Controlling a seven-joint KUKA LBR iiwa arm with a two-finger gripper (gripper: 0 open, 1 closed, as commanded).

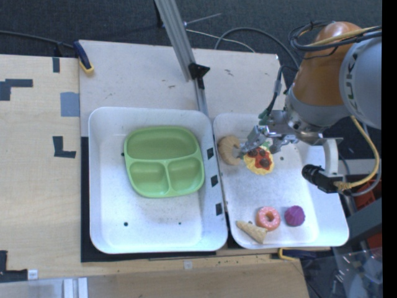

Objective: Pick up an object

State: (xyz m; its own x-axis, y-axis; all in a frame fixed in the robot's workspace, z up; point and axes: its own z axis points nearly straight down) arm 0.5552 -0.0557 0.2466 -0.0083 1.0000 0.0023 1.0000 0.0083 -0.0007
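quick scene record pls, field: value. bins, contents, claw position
left bin: holds a green divided plate
right bin: tan round piece, yellow-and-red toy food, pink frosted donut, purple ball, tan wedge
claw: low over the right bin's far end, between the tan round piece and the yellow-and-red toy food
grasp: cannot tell

Even overhead light, soft faint shadows, mild glare on white bins (99, 166), slightly soft, grainy focus
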